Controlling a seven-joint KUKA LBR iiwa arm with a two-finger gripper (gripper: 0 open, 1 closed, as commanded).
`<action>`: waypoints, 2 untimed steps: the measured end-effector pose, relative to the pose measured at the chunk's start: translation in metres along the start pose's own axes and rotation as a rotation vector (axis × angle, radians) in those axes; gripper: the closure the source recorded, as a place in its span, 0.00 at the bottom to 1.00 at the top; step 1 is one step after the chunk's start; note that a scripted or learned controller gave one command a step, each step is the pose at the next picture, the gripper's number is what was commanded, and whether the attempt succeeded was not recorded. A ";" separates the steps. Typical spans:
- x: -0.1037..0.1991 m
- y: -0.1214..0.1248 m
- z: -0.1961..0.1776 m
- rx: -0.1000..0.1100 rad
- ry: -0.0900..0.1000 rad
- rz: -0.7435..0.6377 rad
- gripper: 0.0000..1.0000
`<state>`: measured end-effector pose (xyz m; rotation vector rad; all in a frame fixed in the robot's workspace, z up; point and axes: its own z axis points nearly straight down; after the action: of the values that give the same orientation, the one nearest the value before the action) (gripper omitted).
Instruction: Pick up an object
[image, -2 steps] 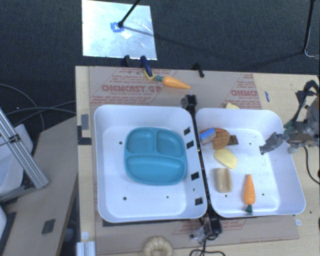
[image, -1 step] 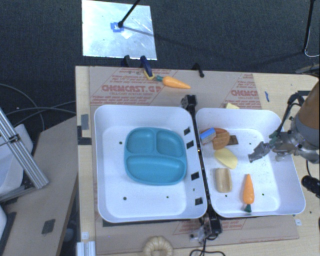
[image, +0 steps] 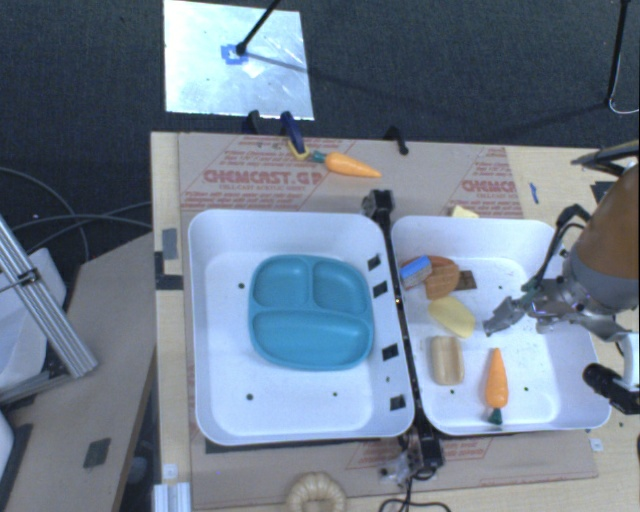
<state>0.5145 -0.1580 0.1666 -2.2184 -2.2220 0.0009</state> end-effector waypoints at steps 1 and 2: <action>0.007 0.002 0.045 0.001 0.001 0.000 0.00; 0.008 0.003 0.084 -0.001 0.000 0.001 0.00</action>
<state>0.5173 -0.1501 0.0828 -2.2194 -2.2216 0.0004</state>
